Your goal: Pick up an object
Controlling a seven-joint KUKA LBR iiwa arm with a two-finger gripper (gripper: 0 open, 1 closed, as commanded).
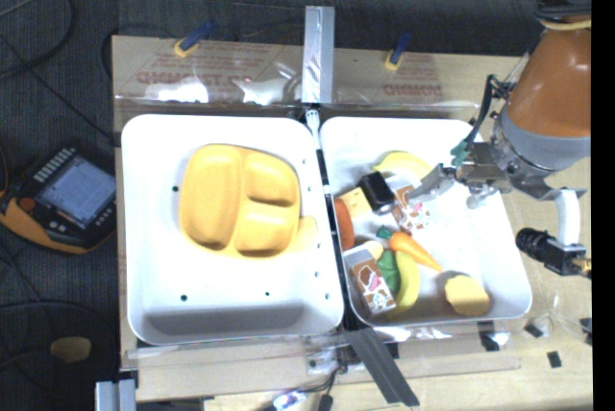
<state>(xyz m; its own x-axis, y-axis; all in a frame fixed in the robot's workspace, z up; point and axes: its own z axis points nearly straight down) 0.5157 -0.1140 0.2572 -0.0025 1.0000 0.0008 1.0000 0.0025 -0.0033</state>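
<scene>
My gripper [452, 190] hangs over the upper middle of the right bin [500, 236], reaching in from the right. Its fingers stand apart with nothing between them. One fingertip [428, 183] is close to a small patterned packet [411, 213] and a black object [378, 191]. Around these lie a pale yellow fruit [404, 164], a tan block [354, 203], a carrot [415, 249], a green piece [387, 265], a banana [409, 284], a small printed box [370, 282] and a yellow block [466, 294].
The left bin [154, 294] holds a large yellow compartment tray [240, 198]. A metal divider [327, 207] separates the two bins. A handheld device [67, 193] lies on the floor to the left of the bench.
</scene>
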